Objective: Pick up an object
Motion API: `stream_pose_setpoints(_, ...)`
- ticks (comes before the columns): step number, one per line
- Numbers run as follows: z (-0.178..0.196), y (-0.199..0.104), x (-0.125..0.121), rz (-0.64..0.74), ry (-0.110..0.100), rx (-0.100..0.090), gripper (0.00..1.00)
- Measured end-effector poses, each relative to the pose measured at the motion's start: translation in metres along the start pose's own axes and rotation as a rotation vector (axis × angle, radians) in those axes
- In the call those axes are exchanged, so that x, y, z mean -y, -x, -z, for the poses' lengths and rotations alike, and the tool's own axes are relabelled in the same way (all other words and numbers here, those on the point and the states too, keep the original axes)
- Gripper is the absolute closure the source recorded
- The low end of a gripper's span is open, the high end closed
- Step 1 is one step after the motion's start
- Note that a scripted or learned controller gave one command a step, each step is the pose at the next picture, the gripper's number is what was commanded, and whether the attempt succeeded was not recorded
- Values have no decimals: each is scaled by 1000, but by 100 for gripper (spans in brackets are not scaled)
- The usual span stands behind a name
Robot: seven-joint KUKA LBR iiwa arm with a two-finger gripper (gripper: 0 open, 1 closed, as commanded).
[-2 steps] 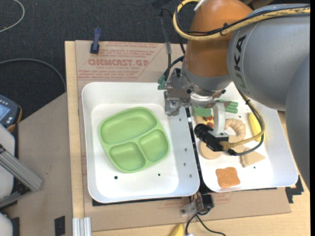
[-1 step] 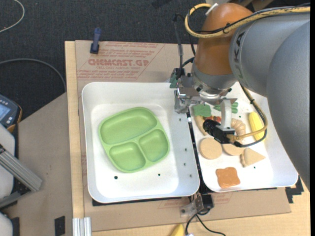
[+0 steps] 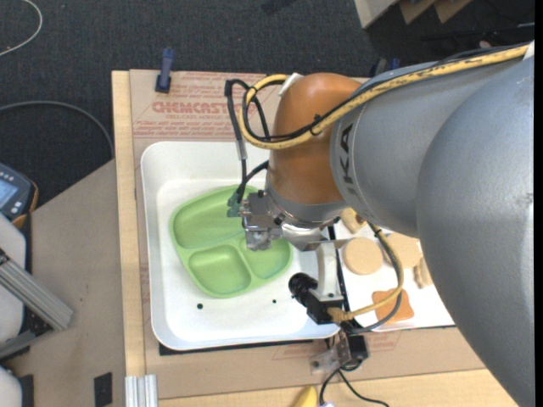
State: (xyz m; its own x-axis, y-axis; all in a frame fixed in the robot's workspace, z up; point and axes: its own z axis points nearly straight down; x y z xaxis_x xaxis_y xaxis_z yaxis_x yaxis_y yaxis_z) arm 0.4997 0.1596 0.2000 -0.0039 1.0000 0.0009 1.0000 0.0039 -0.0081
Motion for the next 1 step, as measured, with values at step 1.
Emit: stream_pose_setpoints(1, 47, -33, 22, -1, 10, -1, 100)
